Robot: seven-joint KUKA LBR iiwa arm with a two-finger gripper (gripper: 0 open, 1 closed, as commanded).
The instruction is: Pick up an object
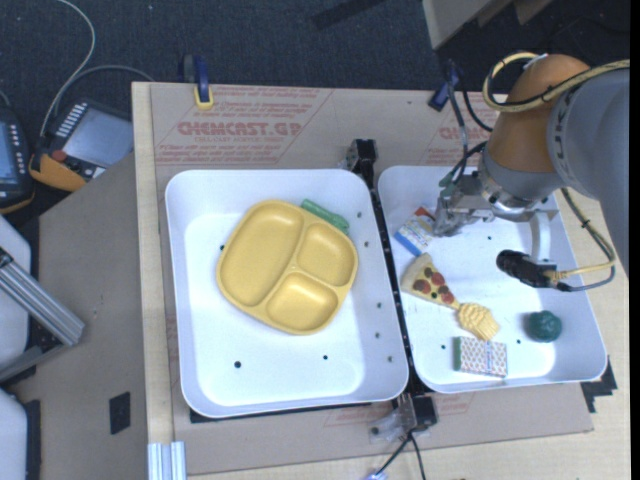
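Right now the gripper (440, 218) hangs low in the right bin (570, 363), near its upper left corner, just beside a small blue and white packet (411, 236). Whether it is open or closed cannot be told from this angle, and nothing is seen held. That packet looks like the nearest thing to pick. To do it well, the gripper should centre over the packet and stay off the bin wall. A pizza slice toy (428, 281) lies just below.
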